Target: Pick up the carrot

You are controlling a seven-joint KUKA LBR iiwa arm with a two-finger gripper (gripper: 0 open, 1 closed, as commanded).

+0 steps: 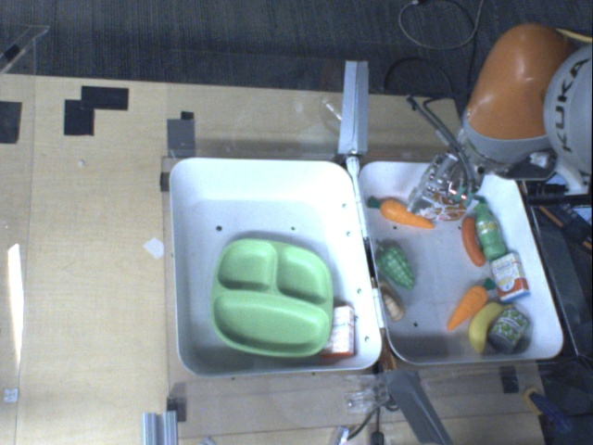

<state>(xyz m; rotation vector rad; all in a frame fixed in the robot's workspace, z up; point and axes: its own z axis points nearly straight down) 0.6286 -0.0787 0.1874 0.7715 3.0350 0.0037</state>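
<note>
Carrots: I count 3 in the right bin [547, 327]. Nearest carrot [406, 213] lies at the bin's upper left, just left of the gripper [443, 193]. I cannot tell its grip state. A green tray [273, 297] sits in the left bin [190, 248].

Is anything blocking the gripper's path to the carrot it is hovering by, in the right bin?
Nothing visible does. The gripper sits right beside the upper carrot near the right bin's top edge, with bare bin floor around it. The green bottle lies on the gripper's other side.
</note>
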